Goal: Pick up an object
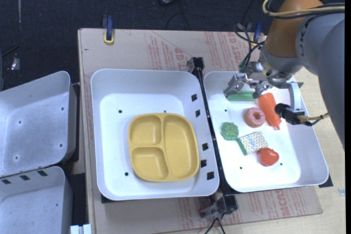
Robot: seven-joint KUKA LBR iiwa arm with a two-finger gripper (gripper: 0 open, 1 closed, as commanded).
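My gripper [245, 86] hangs over the far end of the right bin [307, 172], open, with nothing between its fingers. Just below it lies a flat green piece [241, 97]. An orange carrot [268, 109] lies beside it to the right, and a pink donut [254, 117] rests against the carrot. Further toward the front are a green broccoli [230, 130], a patterned card with a green handle [253, 142] and a red tomato [268, 157].
The left bin [109, 118] holds a yellow divided plate [163, 146]. A black divider rail [207, 118] runs between the two bins. The grey arm [323, 41] comes in from the upper right. Spare white bins [33, 118] lie at the far left.
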